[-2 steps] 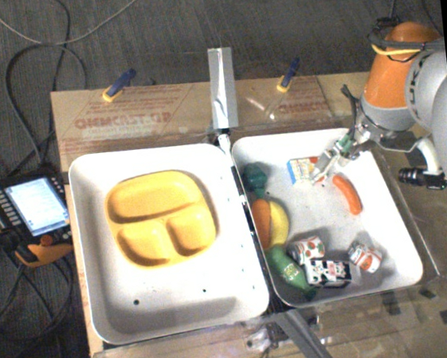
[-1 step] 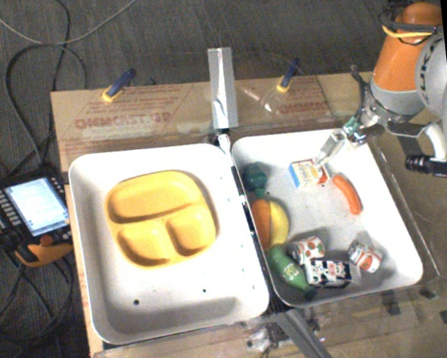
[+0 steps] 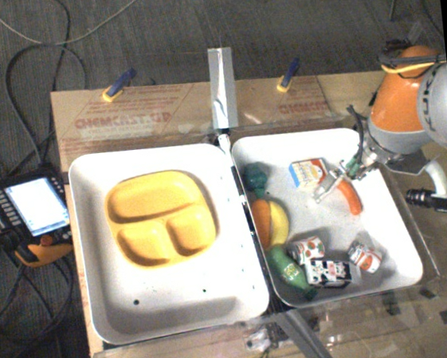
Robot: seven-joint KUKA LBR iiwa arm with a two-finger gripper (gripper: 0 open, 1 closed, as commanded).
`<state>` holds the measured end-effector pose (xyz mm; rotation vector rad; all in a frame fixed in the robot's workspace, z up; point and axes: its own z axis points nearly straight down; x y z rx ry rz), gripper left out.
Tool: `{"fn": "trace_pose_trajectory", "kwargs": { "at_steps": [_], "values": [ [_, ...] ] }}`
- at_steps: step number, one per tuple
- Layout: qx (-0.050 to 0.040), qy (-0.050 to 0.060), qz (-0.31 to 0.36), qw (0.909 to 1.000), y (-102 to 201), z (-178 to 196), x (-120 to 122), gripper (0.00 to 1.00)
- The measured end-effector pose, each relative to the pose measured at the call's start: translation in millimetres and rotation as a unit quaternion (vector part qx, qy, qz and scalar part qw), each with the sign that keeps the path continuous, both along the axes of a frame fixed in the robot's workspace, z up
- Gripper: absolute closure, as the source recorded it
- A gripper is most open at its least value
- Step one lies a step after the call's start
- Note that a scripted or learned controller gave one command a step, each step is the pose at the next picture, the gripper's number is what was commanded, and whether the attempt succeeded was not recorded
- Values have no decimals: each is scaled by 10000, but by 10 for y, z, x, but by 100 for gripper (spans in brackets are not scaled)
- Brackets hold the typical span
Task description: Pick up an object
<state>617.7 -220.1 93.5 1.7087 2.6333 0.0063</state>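
Nearest the camera: front edge of the table (image 3: 186,347), metal bracket hardware along it. Far left, off the table: teach pendant (image 3: 31,210), screen lit, lying on the floor among cables. Left bin (image 3: 102,308) carried a yellow divided tray (image 3: 164,217), three compartments, sitting toward the bin's upper half. Behind both bins: cardboard sheet (image 3: 160,113), two blue-yellow clamps on its far edge, upright metal post (image 3: 222,90) at the seam between bins. Right bin (image 3: 395,275) held the clutter: dark green item (image 3: 255,178) top left, orange and yellow fruit (image 3: 270,219) just below it against the left wall, green vegetable (image 3: 286,267) lower still, touching small cartons (image 3: 321,261) along the front. Another small carton (image 3: 366,258) near front right, apart from those. Milk-style carton (image 3: 309,172) in the upper middle. Gripper (image 3: 332,182) down just right of that carton, beside the orange-red carrot (image 3: 351,196); carrot lay on the bin floor, tilted. Could not tell gripper open or closed, nor whether touching the carrot. Arm entered from the right.
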Motion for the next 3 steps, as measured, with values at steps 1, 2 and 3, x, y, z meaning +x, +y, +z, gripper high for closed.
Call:
{"fn": "trace_pose_trajectory", "kwargs": {
  "at_steps": [1, 2, 3],
  "values": [
    [16, -25, -338, 9994, 21, -24, 53, 0],
    [-19, -66, -335, 9994, 9, 72, 68, 100],
    [-16, 12, -461, 9989, 332, 1001, 404, 100]
  ]
}}
